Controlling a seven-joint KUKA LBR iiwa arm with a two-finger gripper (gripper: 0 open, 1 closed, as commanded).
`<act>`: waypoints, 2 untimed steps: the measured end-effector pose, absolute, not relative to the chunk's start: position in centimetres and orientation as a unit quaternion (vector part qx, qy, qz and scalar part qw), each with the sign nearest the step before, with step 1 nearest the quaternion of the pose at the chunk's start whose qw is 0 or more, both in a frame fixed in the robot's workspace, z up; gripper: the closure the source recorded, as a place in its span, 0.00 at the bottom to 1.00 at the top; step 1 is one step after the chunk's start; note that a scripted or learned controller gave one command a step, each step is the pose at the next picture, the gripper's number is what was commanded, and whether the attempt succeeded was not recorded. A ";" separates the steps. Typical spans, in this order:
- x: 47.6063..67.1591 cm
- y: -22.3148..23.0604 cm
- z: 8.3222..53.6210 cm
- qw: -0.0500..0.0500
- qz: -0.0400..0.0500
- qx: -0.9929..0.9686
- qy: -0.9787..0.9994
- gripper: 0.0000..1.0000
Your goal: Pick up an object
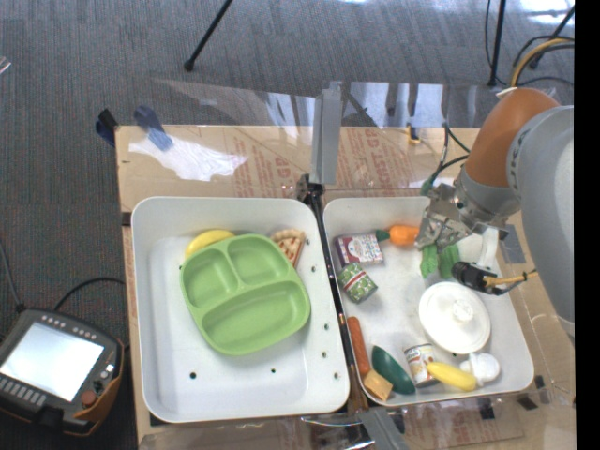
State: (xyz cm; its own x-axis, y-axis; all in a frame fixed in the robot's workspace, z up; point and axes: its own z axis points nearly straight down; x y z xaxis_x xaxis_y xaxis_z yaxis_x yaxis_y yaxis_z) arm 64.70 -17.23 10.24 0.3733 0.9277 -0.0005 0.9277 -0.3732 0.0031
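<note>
My gripper (437, 236) hangs over the back of the right bin (521, 345), low above its floor. A green leafy toy (433, 261) lies right under and in front of it; whether they touch is unclear. An orange carrot (404, 235) lies just left of the gripper. Further left are a dark red packet (358, 249) and a small green box (358, 282). A white round lid (454, 317) sits in front of the gripper.
Along the right bin's front lie a red sausage (357, 343), a dark green vegetable (391, 368), a cheese block (379, 386), a small can (419, 362) and a banana (452, 375). The left bin (159, 345) holds a green divided plate (246, 293), a yellow piece (208, 241) and a waffle slice (291, 245).
</note>
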 end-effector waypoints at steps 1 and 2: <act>64.3 -16.9 8.6 -0.002 -0.002 0.893 0.451 1.00; 64.0 -17.3 8.6 -0.004 -0.008 0.893 0.450 0.00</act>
